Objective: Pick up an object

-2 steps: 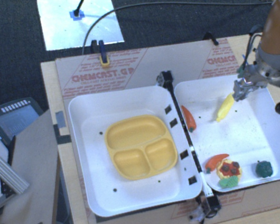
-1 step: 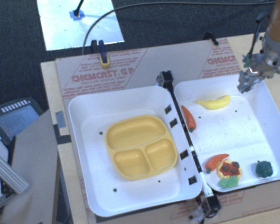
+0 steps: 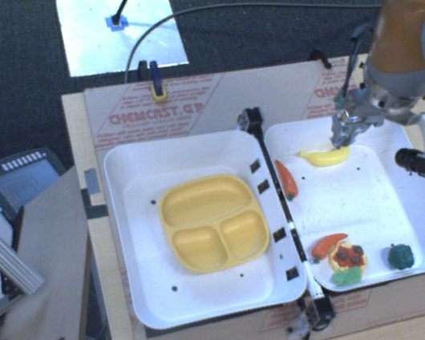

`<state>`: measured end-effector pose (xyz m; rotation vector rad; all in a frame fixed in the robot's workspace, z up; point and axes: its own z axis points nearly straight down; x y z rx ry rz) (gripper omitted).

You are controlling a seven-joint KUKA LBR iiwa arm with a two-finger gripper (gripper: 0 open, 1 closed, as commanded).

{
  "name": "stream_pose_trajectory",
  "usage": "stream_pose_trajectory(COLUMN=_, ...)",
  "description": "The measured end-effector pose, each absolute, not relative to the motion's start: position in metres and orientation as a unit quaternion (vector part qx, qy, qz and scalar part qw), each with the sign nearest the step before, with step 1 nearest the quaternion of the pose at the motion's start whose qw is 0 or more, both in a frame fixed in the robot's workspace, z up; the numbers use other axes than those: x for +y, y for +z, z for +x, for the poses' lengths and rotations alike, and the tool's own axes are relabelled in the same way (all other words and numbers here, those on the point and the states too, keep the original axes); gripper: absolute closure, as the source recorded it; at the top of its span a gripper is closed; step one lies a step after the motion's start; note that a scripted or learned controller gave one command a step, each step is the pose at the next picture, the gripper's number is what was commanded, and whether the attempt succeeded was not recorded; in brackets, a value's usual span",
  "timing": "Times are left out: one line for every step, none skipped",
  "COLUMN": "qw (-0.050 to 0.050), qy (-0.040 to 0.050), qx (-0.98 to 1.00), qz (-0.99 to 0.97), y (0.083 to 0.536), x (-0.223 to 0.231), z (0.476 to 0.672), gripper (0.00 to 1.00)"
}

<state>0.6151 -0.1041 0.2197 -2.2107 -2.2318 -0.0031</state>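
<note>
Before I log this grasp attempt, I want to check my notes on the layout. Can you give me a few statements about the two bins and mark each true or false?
1. The yellow divided tray lies in the left bin. True.
2. The banana lies at the near edge of the right bin. False: it lies at that bin's far end, just under the gripper.
3. The green toy sits in the right bin's near right corner. True.
4. The red pepper rests on the yellow divided tray. False: it lies in the right bin, beside the divider between the bins.
5. The pizza slice toy lies near the right bin's near edge. True.
</note>
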Motion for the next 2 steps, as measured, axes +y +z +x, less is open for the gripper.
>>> stream_pose_trajectory(qw=0.0, qy=-0.0008, qx=-0.71, qz=-0.704, y=0.212, x=-0.05, z=0.625, gripper=1.0)
stream_pose_trajectory(qw=0.0, qy=-0.0015, qx=-0.71, qz=-0.704, y=0.225, x=0.007, z=0.628, gripper=1.0)
